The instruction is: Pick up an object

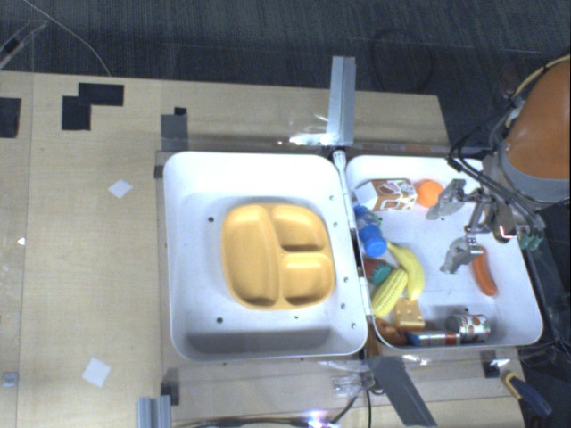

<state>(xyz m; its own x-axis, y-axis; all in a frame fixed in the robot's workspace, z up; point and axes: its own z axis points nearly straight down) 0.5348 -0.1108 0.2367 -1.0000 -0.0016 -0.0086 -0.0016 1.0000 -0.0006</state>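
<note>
Grey gripper [453,230], fingers spread apart and holding nothing, hovers at the frame's right over the right bin [532,315], beside an orange sausage [485,277].

Two white bins [178,266], one yellow tray [275,255], one banana [406,270], one can [468,326]

Yellow divided tray [275,255] in left bin [192,194]; black tape marks [89,103] on bench [80,266]

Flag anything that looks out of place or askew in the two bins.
Nothing looks spilled or damaged. The right bin is a loose jumble: banana, can on its side, blue bottle against the divider. The yellow tray sits slightly turned in the left bin.
</note>
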